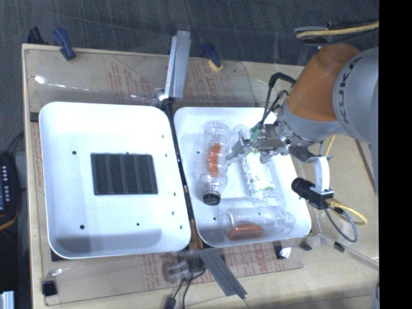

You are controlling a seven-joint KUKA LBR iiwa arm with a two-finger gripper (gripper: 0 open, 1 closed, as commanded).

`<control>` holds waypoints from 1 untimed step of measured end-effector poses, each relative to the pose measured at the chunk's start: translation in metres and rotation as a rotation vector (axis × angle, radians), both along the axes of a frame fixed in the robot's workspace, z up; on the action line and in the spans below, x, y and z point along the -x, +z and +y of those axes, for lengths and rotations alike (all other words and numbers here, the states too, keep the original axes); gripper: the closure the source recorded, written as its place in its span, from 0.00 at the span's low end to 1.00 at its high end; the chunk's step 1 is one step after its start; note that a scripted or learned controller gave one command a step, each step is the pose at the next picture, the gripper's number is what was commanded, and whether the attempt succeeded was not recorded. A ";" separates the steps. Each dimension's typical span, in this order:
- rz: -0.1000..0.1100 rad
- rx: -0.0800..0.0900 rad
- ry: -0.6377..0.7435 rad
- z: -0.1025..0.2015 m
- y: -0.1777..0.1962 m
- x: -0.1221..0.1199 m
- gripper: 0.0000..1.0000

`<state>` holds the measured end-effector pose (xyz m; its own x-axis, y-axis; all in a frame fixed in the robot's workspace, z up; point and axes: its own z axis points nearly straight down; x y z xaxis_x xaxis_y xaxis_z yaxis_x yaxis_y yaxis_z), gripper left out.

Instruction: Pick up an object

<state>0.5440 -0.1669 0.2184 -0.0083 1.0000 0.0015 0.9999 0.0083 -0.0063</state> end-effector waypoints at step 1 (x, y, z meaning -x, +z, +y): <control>-0.001 0.001 0.064 0.018 -0.122 -0.032 0.00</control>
